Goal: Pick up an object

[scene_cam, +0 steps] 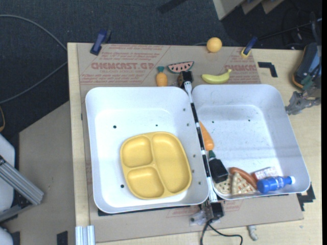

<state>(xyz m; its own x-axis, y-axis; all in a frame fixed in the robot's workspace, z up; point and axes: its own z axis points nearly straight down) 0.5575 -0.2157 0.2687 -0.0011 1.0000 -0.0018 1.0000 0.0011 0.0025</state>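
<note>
Camera view: gripper (301, 102) sits at the right edge of the frame, outside the right bin (245, 98), over the table (61, 137). Jaw state cannot be told from here; nothing is seen between them.

Candidate objects cluster in the lower right corner of the right bin: blue bottle (273, 184) lying on its side, waffle piece (236, 186) just beside it, a reddish sausage-like item (244, 174) touching the waffle. An orange carrot (205, 135) lies against the bin's left wall.

Left bin (102, 111) holds a yellow divided plate (155, 164).

Judgement: the bottle looks light, stiff and smooth, likely to roll or slip; best grasped across its body at mid-length. It lies close to the bin wall, so clearance for one jaw is tight. The carrot looks small and rigid, but the wall crowds it too.
</note>
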